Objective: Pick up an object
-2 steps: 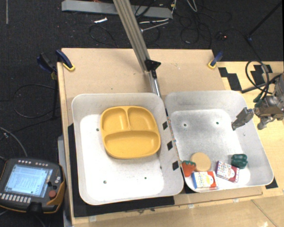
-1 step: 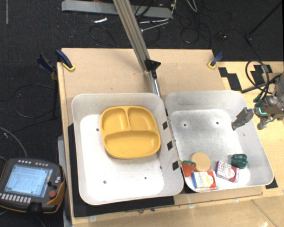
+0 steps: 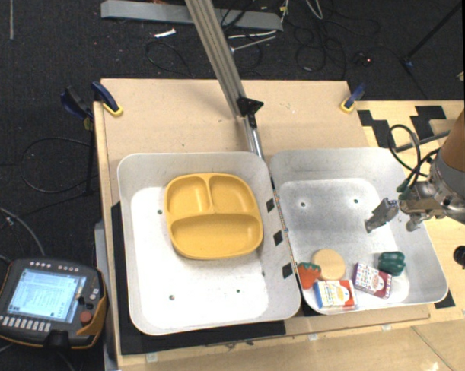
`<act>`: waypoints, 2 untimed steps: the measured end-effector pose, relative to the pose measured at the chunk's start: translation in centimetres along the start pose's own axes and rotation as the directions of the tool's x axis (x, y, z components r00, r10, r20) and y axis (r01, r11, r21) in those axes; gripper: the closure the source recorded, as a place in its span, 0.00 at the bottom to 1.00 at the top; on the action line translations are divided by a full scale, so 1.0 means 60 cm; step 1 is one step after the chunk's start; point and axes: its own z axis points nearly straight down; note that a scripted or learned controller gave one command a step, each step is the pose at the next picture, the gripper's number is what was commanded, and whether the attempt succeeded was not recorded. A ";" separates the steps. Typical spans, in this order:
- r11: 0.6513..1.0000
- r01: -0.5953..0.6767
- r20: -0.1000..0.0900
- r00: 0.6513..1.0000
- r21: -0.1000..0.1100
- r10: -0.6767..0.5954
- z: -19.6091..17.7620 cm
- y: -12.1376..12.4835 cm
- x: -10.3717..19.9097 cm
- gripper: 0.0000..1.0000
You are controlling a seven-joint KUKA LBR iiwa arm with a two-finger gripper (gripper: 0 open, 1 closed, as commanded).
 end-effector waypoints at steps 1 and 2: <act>1.000 0.001 0.000 1.000 0.000 -0.001 0.080 -0.007 0.014 0.00; 1.000 0.000 0.000 1.000 0.000 0.000 0.180 0.000 0.004 0.00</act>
